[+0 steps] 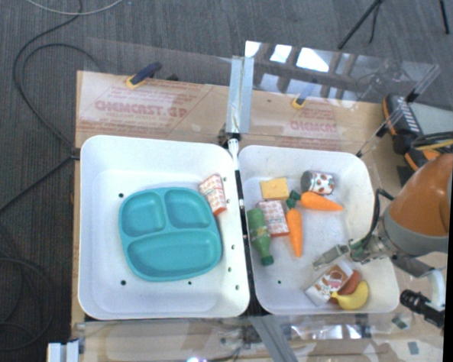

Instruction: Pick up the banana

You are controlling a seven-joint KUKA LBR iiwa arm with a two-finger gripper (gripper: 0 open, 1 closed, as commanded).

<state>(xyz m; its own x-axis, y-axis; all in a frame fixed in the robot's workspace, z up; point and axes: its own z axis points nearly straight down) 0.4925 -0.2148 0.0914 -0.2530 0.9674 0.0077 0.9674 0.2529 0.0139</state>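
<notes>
The banana [352,296] lies in the near right corner of the right bin [312,157], curved and yellow, touching a small printed carton [327,283] on its left with a reddish sausage-like piece [350,280] pressed between the two. My gripper [343,253] sits just above and a little left of that cluster, over the bin floor, near the banana but apart from it, with nothing between my fingers. I cannot tell whether they stand spread or closed, since they show only as thin grey metal shapes that blur against the white plastic. The banana's far end tucks under the reddish piece, so its full length is hidden. My arm [422,207] comes in from the right, its orange band bulging over the bin's right wall, the grey wrist below it angled down and left toward the bin floor; the upper part of the arm is cut off at the frame edge. Farther left in the same bin lie two carrots [294,230], a green bottle [259,235], a yellow cheese block [274,188], a pink packet [274,217] and a dark can [318,182]. The left bin [105,157] holds a teal divided plate [170,233] with a small carton [213,193] at its upper right edge.
</notes>
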